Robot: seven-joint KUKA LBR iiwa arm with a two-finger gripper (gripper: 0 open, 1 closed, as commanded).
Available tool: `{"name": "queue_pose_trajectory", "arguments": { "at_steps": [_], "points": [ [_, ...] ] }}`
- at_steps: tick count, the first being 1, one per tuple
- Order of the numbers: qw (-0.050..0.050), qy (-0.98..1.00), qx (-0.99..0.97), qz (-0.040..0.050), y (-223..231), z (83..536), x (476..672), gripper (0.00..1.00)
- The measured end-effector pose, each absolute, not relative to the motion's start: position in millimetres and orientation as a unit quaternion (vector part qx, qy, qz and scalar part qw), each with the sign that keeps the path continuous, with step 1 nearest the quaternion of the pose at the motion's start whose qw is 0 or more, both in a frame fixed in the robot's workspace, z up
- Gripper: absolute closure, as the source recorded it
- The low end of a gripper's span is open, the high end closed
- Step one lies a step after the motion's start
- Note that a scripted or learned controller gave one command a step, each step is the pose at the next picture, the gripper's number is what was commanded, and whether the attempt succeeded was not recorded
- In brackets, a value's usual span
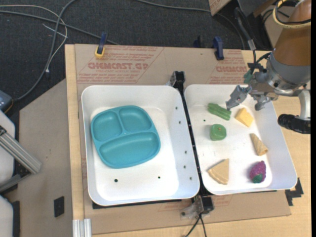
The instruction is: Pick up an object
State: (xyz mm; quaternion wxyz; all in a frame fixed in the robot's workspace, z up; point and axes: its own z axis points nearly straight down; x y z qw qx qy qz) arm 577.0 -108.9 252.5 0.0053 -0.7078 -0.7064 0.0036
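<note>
1. Bench (74, 132) of brown board carries two shallow white bins side by side; the left bin (94, 181) holds a teal divided plate (126, 135), the right bin (284, 177) holds the small toy foods.
2. Arm (291, 43), grey with an orange band, reaches in from the right and hangs over the right bin's far end.
3. Gripper (249, 97) sits above the bin's upper part with its two fingers spread apart and nothing between them: released, grasping nothing.
4. Candidates lie loose and apart from each other: a green pod (218, 111) and a yellow wedge (244, 117) just beside the fingers, a round green piece (217, 132) near the middle, a cone (258, 144), a tan slice (220, 172) and a purple grape bunch (257, 171) toward the near end.
5. Judgement: the step in hand is the approach. The yellow wedge is nearest; centre the fingers across its narrow width, descend straight, and close only once both fingers straddle it, keeping clear of the green pod so it isn't nudged away.
</note>
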Motion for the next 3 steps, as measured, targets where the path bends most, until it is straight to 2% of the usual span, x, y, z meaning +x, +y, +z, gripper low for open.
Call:
{"name": "queue_pose_trajectory", "arguments": {
  "at_steps": [1, 3],
  "points": [
    [0.001, -0.707, -0.707, 0.0005, -108.7, 257.8, 578.9, 0.0],
    [0.004, -0.707, -0.707, 0.0022, -105.0, 145.1, 587.6, 0.0]
  ]
}}
